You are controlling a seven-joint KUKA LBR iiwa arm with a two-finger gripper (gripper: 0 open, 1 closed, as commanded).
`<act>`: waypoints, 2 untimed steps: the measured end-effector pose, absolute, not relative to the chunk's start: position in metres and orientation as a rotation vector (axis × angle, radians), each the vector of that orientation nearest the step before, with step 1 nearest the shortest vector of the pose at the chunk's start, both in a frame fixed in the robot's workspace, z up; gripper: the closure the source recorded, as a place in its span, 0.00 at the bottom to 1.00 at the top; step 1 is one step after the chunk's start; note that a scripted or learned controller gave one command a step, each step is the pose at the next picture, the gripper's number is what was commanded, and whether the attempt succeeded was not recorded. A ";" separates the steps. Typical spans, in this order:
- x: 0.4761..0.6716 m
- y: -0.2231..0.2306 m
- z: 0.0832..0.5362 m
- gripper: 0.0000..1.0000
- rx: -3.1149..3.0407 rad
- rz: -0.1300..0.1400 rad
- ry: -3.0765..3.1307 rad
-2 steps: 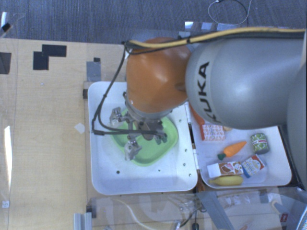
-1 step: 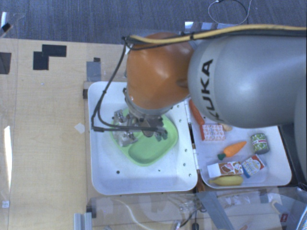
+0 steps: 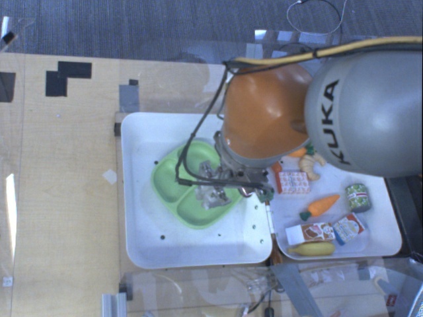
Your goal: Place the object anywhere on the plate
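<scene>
My claw (image 3: pixel 215 191) hangs right over the green plate (image 3: pixel 173 177) in the left bin (image 3: pixel 142 230). My big arm (image 3: pixel 330 117) hides much of it, so I cannot tell its state or what it holds. To its right, in the other bin (image 3: pixel 390 243), lie a carrot (image 3: pixel 322 205), a banana (image 3: pixel 312 249) and small boxes (image 3: pixel 327 231).
</scene>
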State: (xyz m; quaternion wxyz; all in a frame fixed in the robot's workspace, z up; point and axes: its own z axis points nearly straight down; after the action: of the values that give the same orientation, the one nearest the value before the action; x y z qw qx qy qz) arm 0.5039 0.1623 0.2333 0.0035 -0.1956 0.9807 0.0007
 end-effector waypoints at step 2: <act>0.562 0.168 0.204 1.00 -1.023 0.004 2.960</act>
State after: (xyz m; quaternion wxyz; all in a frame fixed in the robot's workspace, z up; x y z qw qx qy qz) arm 0.5619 0.1679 0.2037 0.0050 -0.3268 0.9451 0.0013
